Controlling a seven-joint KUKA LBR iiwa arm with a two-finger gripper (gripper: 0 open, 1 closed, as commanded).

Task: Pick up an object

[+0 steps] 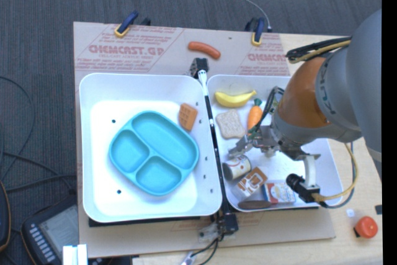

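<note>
Arm w/ orange band reaches into right bin [332,161]; its hand [248,144] sits low at that bin's centre-left, just above the can [237,167]. Finger state: cannot tell, wrist bulk and clutter hide them. Right bin contents, placed rel. to the can: banana [235,97] well above; bread slice [231,125] just above; carrot [254,115] above-right, close beside the hand; brown carton [252,182] touching-close below-right; flat packet [281,193] further right along the bin's near wall. Left bin [90,133], across the divider from the can: blue divided plate [154,152] plus small orange cracker-like piece [187,116] at its upper right. Sausage [204,49] on the counter [99,49], beyond both bins. Task status: nothing seen lifted or between fingers; approx. at approach/descent stage. Remaining: close on an item (can or bread likeliest, judging by proximity), lift clear.
</note>
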